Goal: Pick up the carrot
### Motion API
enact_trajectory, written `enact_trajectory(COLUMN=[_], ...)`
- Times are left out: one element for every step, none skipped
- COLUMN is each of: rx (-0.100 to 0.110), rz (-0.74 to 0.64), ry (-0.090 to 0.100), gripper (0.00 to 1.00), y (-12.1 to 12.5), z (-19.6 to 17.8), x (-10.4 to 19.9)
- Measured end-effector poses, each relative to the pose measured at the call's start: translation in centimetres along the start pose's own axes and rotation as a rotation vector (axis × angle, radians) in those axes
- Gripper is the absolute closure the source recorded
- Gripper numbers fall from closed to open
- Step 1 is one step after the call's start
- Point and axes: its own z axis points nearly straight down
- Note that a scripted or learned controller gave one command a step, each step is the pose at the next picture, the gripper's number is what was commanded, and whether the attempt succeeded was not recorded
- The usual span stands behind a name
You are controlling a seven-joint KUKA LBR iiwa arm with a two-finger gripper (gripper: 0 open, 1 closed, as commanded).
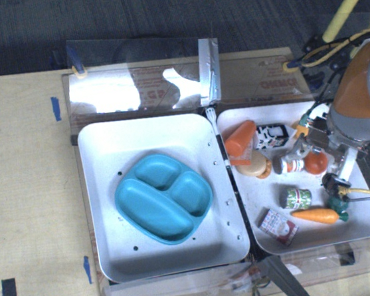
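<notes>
The carrot (316, 216) is orange with a green top at its right end. It lies flat near the front of the right bin (368, 225), pointing left. My gripper (312, 135) hangs over the back right part of that bin, above a red tomato (316, 163). It is well behind the carrot and apart from it. Nothing shows between gripper and carrot except the tomato.
The right bin also holds an orange cup (240, 140), a black-and-white carton (271, 135), a tan bun (258, 167), a small bottle (290, 163), a green can (298, 198) just behind the carrot, and a red packet (277, 226). The left bin (99, 188) holds a blue divided plate (164, 197).
</notes>
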Motion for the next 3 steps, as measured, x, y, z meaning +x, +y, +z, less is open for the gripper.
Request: enact_trajectory(rx=[0.005,0.008,0.0], rz=[0.032,-0.121,-0.286], ry=[-0.002,0.005,0.012], gripper=[0.0,0.0,0.0], y=[7.8,10.8,12.5], z=[-1.2,-0.7,2.6], x=[5.7,0.5,2.7])
